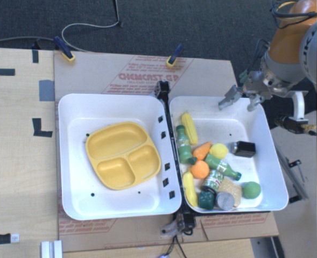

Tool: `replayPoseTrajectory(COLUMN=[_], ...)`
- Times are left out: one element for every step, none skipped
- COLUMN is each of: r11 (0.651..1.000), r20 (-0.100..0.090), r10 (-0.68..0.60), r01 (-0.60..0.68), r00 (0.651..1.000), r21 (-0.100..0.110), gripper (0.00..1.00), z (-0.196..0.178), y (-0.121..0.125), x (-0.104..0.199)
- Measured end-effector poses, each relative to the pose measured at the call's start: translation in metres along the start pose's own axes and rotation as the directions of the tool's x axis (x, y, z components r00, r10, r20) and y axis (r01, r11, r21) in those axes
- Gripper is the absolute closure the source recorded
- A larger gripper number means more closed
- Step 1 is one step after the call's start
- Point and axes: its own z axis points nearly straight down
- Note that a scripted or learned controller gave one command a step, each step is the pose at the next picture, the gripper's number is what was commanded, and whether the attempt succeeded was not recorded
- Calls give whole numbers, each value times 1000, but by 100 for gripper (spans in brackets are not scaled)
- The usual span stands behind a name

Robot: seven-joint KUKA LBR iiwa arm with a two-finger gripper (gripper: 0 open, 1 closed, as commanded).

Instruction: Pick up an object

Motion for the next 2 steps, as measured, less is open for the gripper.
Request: replayPoseTrajectory(r11=[1000,1000], r20=[0,-1], r10=[0,-1], r01=[0,1], r00=[1000,1000], r21=[-1,2], gripper=[0,100], z=[128,119], y=[-3,-4], x=[56,57])
